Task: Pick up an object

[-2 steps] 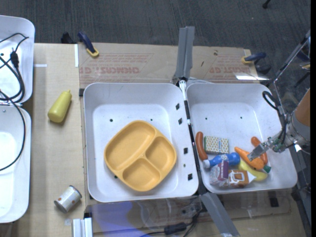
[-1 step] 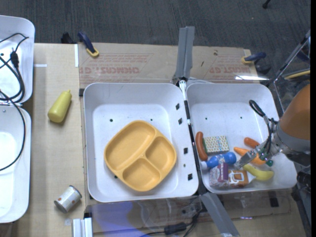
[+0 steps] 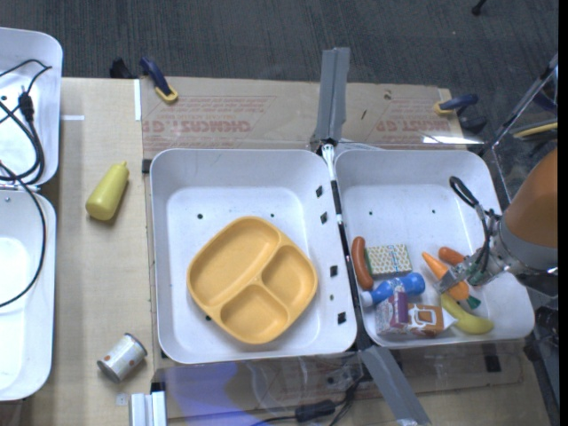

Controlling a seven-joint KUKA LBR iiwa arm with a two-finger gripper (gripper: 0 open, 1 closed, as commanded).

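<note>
Camera view: a wooden counter (image 3: 106, 264) is seen carrying two white bins. A yellow divided tray (image 3: 253, 280) lies in the left bin (image 3: 177, 185). Toy food is clustered in the right bin (image 3: 399, 185), where the pincer (image 3: 468, 273) is lowered beside a carrot (image 3: 435, 265), seemingly to grasp; whether it is open cannot be told.

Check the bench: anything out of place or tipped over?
Yes. A yellow bottle and a small can lie on their sides on the bench, left of the left bin, outside both bins.
</note>
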